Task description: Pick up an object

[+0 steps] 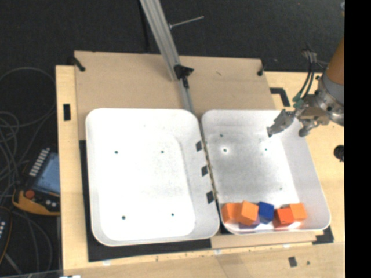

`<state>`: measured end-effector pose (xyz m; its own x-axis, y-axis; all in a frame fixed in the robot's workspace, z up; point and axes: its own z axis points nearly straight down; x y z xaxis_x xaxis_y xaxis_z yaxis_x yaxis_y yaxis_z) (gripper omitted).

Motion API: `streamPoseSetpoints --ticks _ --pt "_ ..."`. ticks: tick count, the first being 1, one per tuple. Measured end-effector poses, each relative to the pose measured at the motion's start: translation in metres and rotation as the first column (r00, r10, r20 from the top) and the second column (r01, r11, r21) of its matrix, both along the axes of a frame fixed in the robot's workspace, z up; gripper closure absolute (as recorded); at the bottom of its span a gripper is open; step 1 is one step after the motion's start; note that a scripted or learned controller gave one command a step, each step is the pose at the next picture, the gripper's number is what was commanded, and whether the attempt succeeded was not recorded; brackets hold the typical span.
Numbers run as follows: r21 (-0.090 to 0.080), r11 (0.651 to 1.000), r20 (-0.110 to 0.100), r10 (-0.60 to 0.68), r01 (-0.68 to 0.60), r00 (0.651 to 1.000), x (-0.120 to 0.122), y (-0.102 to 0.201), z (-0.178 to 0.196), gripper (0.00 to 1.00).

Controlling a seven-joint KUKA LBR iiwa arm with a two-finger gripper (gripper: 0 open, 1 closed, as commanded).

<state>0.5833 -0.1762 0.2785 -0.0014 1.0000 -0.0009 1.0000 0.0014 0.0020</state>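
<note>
The left bin (145, 175) lies well left of the fingers (277, 124); the right bin (264, 155) sits under them; orange blocks (240, 212) and a blue block (265, 211) line its near wall, well below the gripper (290, 123), whose fingers spread apart, gripping nothing

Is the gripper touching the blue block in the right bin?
Apart. In the camera view the gripper is over the far side of the right bin, while the blue block lies at its near edge.
</note>
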Motion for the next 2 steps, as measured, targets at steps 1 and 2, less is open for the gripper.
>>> streamPoseSetpoints --ticks 1,2 --pt "-0.001 1.000 0.003 0.001 -0.001 1.000 0.001 -0.001 0.011 1.00" --pt "0.002 1.000 -0.001 0.005 -0.005 1.000 -0.043 0.054 0.015 1.00"
